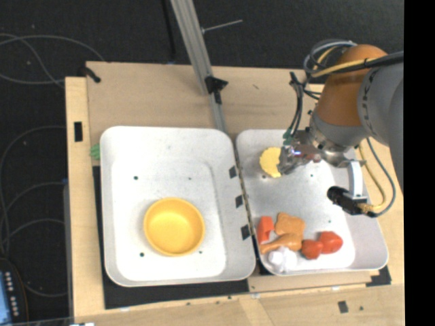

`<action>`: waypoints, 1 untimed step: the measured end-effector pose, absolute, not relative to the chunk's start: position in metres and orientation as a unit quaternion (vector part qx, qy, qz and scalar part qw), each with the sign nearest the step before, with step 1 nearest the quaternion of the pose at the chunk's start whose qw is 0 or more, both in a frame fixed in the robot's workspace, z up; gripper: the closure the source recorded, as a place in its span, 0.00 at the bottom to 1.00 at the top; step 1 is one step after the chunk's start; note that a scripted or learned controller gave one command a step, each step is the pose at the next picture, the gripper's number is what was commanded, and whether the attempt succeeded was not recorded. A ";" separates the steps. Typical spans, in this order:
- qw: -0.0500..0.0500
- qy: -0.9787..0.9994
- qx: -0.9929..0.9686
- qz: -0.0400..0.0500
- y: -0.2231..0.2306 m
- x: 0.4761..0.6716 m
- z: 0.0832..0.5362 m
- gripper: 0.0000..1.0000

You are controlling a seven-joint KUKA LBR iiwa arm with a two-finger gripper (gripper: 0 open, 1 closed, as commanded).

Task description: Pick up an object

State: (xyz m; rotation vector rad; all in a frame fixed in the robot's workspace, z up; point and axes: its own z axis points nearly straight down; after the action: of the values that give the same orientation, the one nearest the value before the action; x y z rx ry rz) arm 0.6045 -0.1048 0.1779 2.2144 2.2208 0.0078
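Observation:
My gripper hangs over the back left part of the right bin, right at the edge of a pale yellow object that lies there. The arm covers the fingertips, and whether they touch the yellow object is unclear. At the front of the same bin lies a cluster: an orange carrot-like piece, a tan orange piece, a red object and a white item. A yellow bowl sits in the left bin.
A slanted metal pole rises behind the bins. Cables and a black part of the wrist hang over the right bin's right side. The wooden bench surrounds both bins.

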 end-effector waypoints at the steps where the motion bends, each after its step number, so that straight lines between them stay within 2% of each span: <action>1: 0.001 0.708 0.706 0.000 -0.111 0.608 0.221 1.00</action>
State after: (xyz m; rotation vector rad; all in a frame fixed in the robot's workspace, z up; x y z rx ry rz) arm 0.6080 -0.1113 0.2205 2.2173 2.2237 0.0006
